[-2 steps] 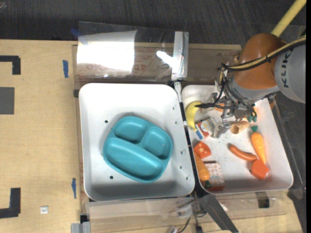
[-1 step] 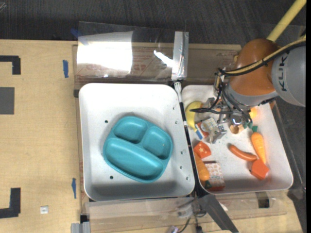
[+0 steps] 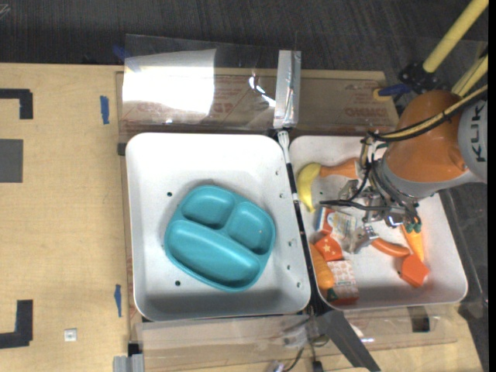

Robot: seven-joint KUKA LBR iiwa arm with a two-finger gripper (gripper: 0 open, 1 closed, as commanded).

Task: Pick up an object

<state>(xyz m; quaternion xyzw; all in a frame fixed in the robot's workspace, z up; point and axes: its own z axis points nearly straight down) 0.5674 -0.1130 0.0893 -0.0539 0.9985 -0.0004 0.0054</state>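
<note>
Orange toy food and a yellow banana [image 3: 308, 184] lay heaped in your right bin [image 3: 453, 281], with the gripper [image 3: 364, 222] low among them, but you could not tell how its jaws stood or whether they held anything, so I judged the pick unfinished.

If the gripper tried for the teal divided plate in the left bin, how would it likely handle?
The teal plate looks like rigid moulded plastic, so probably stiff and light. Its glossy, rounded rim may slip between fingers. It lies flat on the left bin floor, so tipping seems unlikely; a push would probably slide it.
</note>
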